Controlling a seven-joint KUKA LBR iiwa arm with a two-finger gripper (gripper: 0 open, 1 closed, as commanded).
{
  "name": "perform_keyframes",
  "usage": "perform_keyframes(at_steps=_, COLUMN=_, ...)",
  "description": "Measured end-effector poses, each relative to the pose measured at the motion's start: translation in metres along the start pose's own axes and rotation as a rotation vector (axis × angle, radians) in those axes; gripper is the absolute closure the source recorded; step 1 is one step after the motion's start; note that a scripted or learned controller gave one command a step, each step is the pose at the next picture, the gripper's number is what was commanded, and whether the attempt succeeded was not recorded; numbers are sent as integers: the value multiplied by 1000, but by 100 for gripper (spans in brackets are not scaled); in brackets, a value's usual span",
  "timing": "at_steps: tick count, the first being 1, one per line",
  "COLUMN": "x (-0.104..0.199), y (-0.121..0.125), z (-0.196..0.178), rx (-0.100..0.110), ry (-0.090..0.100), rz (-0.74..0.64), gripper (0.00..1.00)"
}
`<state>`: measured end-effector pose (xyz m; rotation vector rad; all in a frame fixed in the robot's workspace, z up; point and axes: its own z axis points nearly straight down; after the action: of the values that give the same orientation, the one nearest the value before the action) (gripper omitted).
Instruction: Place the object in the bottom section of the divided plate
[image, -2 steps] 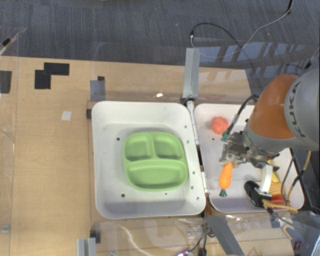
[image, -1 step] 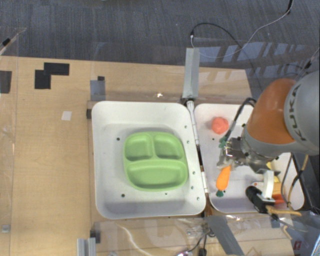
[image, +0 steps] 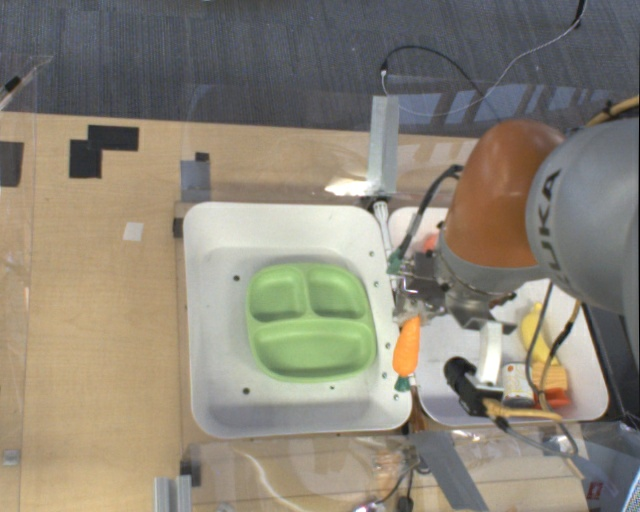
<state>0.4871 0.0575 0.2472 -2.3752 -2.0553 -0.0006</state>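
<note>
A green divided plate (image: 308, 322) lies in the left white bin (image: 215, 330), with two small sections at the back and one wide section (image: 310, 352) at the front. An orange toy carrot (image: 406, 346) with a green tip hangs upright over the rims between the two bins, just right of the plate. My gripper (image: 407, 308) sits directly above the carrot and is shut on its top end. The grey arm with its orange band (image: 500, 200) covers much of the right bin.
The right white bin (image: 590, 400) holds a yellow piece (image: 531, 330), a small orange and yellow item (image: 551, 385) and a red bit (image: 431, 242) near the back. A metal post (image: 383, 140) stands behind the bins.
</note>
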Motion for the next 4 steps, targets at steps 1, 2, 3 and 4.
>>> perform_keyframes(at_steps=1, x=0, y=0, z=0, rx=0, ry=0, rz=0, gripper=0)
perform_keyframes(at_steps=2, x=0, y=0, z=0, rx=0, ry=0, rz=0, gripper=0)
perform_keyframes(at_steps=3, x=-30, y=3, z=40, rx=3, ry=-1, rz=-229, gripper=0)
perform_keyframes(at_steps=4, x=-29, y=4, z=31, rx=3, ry=-1, rz=-231, gripper=100)
